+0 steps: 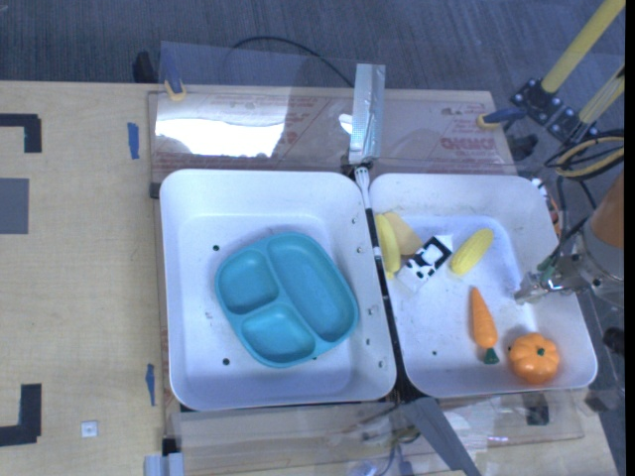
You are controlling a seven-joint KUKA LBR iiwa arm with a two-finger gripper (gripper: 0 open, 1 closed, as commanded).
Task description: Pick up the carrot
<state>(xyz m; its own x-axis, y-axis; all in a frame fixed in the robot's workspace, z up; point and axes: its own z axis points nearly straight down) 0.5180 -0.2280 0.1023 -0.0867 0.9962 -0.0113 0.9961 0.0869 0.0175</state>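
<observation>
Carrot (482,323) lies in right bin (437,365), just left of pumpkin (535,357) — long axis near vertical in view, green tip toward bin's near wall. Gripper (544,284) sits up-right of pumpkin — you cannot tell jaw state.

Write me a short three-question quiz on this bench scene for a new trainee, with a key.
1. True or false: the carrot lies in the same bin as the blue plate.
2. Which thing lies nearest the carrot's green end? A) the pumpkin B) the corn cob C) the banana
3. Fill in: the black and white toy lies between the banana and the ____.

Key
1. False: the carrot is in the right bin, the plate in the left bin.
2. A
3. corn cob

The gripper is at the right bin's right edge, beside the carrot and not touching it.
</observation>
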